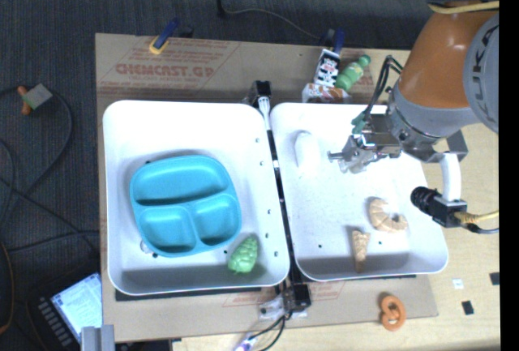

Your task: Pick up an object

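Grey two-finger gripper (350, 156) over the right white bin (324, 256), finger spread impossible to tell, bare floor below and leftward, pale curled shrimp-like toy (386, 214) and tan cone-shaped piece (359, 246) near the front wall, blue divided plastic tray (185, 204) and green leafy toy (243, 254) in the left white bin (122, 147).

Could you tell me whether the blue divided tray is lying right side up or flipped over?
Right side up: the blue divided tray shows its three hollow compartments facing upward.
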